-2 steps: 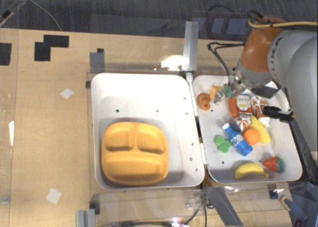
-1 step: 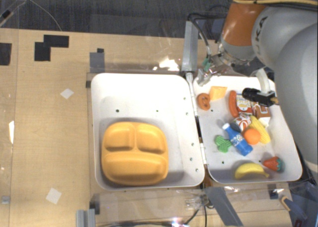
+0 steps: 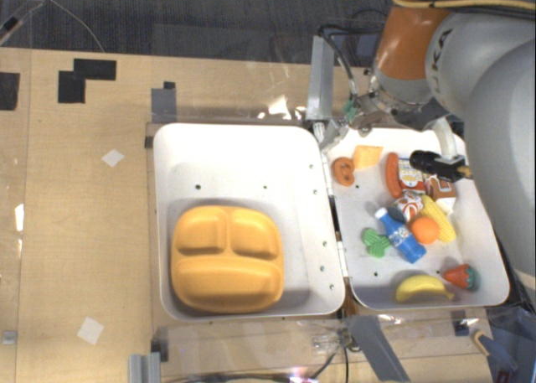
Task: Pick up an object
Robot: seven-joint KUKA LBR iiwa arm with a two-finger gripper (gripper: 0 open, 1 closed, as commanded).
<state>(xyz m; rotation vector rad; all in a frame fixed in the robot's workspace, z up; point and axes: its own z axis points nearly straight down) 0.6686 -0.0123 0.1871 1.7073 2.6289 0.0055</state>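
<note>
Camera view, near edge to far. Counted on the desk (image 3: 75, 272): two white bins. The left bin (image 3: 251, 155) holds one yellow divided tray (image 3: 226, 258), the right bin (image 3: 373, 276) everything else. Nearest lie one banana (image 3: 423, 287) and one red strawberry-like piece (image 3: 460, 276), apart from the rest. Mid-bin sits a tight cluster: one green piece (image 3: 376, 241), one blue bottle (image 3: 402, 237), one orange ball (image 3: 425, 230), one yellow corn cob (image 3: 441, 219) and one red-and-white can (image 3: 409, 204), several touching. Beyond them are one red sausage (image 3: 392, 173), one cheese wedge (image 3: 367, 157) and one orange ring (image 3: 343, 170). Farthest, the claw (image 3: 358, 115) hangs over the right bin's far left corner, holding nothing visible; whether it is released or clenched cannot be told. No object is picked yet; the orange ring and cheese wedge lie closest. Likely faults: a descent here would strike the bin rim or close on air; in the cluster, neighbours could be nudged or two seized together.
</note>
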